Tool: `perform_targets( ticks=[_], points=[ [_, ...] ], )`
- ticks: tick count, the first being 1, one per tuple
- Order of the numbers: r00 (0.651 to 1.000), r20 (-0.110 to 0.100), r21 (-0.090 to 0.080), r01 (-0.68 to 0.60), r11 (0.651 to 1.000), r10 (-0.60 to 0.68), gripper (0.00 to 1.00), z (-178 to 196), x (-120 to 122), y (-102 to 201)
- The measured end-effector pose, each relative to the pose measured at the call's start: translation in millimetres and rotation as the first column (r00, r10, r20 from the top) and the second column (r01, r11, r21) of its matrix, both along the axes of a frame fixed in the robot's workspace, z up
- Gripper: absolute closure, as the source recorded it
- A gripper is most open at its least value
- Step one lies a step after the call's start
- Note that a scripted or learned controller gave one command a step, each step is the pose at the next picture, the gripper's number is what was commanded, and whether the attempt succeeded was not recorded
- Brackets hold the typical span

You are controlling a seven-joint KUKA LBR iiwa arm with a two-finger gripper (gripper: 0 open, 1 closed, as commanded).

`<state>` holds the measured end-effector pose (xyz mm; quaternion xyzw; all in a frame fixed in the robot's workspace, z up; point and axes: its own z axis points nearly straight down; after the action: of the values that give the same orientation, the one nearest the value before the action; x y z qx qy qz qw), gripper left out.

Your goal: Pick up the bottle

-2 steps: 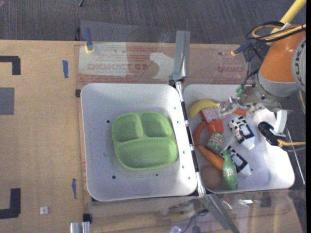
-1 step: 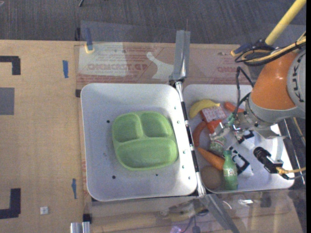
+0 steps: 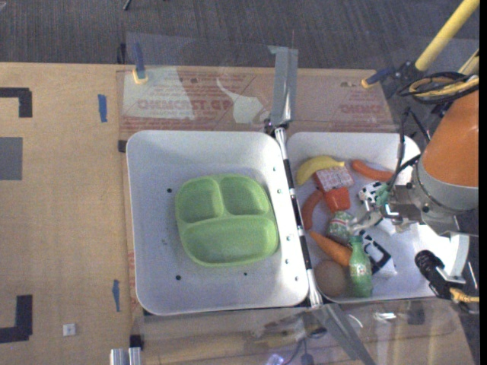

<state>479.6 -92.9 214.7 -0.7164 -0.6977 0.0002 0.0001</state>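
My arm point(image 3: 454, 154) — fat rounded orange band on top, grey collar under it, then a pale grey wrist block. Black cables loop along my side, some yellow-sleeved. Gripper point(image 3: 374, 217) end is small silver-and-black hardware — detail too fine to make out.

text: red print on cardboard sheet point(image 3: 228, 101) | reversed, illegible | bottle point(image 3: 359, 268) label unreadable

**Bench and what sits on it**

Tan bench point(image 3: 61, 226). Two white bins side by side, touching: left bin point(image 3: 152, 204) mid-bench, right bin point(image 3: 403, 276) toward right edge. Cardboard sheet point(image 3: 198, 101) along far edge. Blue tape bits point(image 3: 102, 108) near left portion.
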Motion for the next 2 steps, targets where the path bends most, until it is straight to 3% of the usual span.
perform_targets(
  ticks=[1,2],
  points=[
    [0.994,0.005,-0.003,-0.106,0.994,0.106,0.0,-112.8,0.7,-1.4],
    [0.995,0.008,-0.005,-0.104,0.995,0.104,1.0,-103.0,1.3,-1.9]
  ],
)
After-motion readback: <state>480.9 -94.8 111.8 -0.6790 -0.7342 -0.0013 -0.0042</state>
